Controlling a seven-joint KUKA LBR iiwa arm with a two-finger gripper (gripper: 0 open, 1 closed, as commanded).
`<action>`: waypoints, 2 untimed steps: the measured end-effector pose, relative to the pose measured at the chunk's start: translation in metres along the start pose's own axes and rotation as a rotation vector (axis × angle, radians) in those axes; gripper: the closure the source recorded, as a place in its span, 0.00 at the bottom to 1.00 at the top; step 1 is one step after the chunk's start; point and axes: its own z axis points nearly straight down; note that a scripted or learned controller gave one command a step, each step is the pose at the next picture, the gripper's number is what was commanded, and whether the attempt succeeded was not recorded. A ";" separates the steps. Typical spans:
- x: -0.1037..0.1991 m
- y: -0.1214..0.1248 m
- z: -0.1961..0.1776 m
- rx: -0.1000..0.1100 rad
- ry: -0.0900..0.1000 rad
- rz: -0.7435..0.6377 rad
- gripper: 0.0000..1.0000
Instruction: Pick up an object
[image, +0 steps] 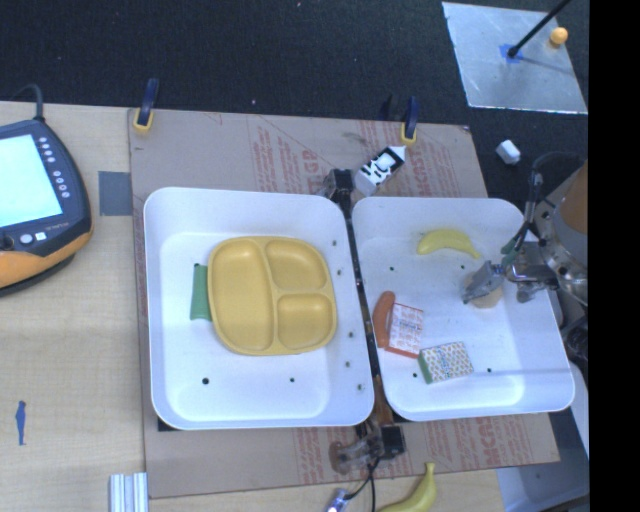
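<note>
Gripper low in the right bin, near its right wall

The metal two-finger gripper (484, 288) seems pinched on a small tan lump (488, 296) below the yellow plastic banana (447, 241); lift straight, slowly.

The wooden bench (70, 380) carries a brown cardboard sheet (290, 150), fixed at its far edge by two blue and yellow clamps (146, 106). Two shallow white bins lie on the sheet side by side, the left bin (180, 400) touching the right bin (540, 385). A teach pendant (35, 200) rests on the bench's left end, a grey tape patch (115, 192) beside it. A yellow banana (415, 492) lies at the near edge, below the bins
</note>
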 end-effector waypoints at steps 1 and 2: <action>-0.001 0.043 0.101 -0.004 -0.003 -0.004 0.00; 0.080 0.111 0.002 -0.003 0.000 -0.001 0.00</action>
